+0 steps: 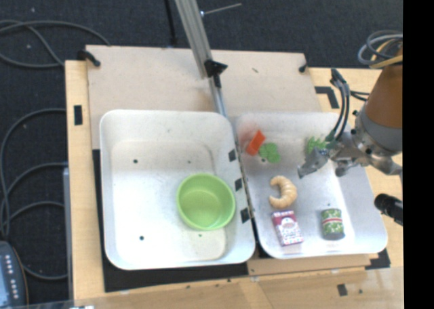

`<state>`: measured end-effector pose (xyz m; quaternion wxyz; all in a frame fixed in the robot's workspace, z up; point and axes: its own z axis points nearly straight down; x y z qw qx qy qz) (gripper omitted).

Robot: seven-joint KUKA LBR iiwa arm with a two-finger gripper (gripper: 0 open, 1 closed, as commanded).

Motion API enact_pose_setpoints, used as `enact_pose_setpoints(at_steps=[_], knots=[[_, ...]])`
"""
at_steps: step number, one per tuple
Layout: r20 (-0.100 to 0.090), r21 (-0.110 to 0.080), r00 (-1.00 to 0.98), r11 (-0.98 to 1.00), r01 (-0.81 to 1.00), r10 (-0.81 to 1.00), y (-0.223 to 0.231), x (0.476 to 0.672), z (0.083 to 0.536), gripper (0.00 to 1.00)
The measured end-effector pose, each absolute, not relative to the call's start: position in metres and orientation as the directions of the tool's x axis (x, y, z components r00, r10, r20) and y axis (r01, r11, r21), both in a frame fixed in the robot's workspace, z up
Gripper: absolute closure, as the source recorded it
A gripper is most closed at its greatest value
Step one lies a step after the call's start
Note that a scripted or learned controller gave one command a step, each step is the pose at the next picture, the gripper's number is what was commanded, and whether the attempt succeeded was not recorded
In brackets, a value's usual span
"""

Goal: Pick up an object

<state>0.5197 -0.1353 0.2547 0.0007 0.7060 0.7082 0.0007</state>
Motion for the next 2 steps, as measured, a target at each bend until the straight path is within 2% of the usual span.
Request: enact_pose_setpoints(at_steps=[1, 2], knots=[[0.000, 0.003, -0.001, 0.001, 1.000, 1.000, -0.136, 0.520, 0.255, 0.00], [-0.001, -0.005, 0.001, -0.001, 1.000, 1.000, -0.140, 0.521, 0.192, 0.00]])
